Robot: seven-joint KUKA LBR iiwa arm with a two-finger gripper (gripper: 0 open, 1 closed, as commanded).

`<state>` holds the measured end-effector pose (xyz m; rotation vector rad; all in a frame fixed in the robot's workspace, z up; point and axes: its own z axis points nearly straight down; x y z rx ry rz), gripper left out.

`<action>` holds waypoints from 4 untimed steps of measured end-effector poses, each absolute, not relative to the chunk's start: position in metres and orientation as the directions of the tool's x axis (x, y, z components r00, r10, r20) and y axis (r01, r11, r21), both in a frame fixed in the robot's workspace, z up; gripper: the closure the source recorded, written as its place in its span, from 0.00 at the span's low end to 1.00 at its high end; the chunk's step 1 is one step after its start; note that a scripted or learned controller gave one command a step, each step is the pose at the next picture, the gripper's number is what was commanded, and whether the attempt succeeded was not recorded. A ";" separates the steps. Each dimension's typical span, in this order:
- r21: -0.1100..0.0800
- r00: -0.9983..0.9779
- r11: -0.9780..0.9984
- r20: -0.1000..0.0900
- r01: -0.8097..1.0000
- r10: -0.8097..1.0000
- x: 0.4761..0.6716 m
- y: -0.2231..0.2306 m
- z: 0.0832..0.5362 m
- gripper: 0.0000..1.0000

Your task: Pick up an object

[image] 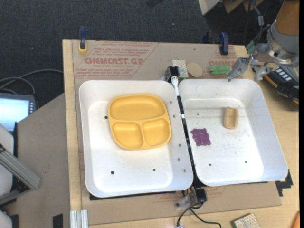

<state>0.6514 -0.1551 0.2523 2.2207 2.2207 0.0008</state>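
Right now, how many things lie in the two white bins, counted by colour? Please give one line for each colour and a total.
Yellow: 1, the divided plate in the left bin.
Purple: 1, the grape bunch in the right bin.
Tan: 1, the small cylinder in the right bin.
Total: 3

arm (288, 18): showing an orange band above a pale grey metallic wrist ring | gripper (249, 68): showing grey metal fingers on a silver body | cabling: thin dark cables are running alongside the wrist | markings: too small to tell
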 end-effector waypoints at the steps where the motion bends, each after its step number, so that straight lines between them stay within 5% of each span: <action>1: -0.009 0.003 -0.003 0.002 1.000 1.000 0.612 -0.169 0.153 0.00; 2: -0.010 0.002 -0.002 0.003 1.000 1.000 0.571 -0.168 0.080 0.00; 3: 0.019 -0.003 0.003 -0.005 1.000 1.000 0.582 -0.152 0.278 0.00; 4: -0.005 0.002 -0.002 0.002 1.000 1.000 0.539 -0.156 0.223 0.00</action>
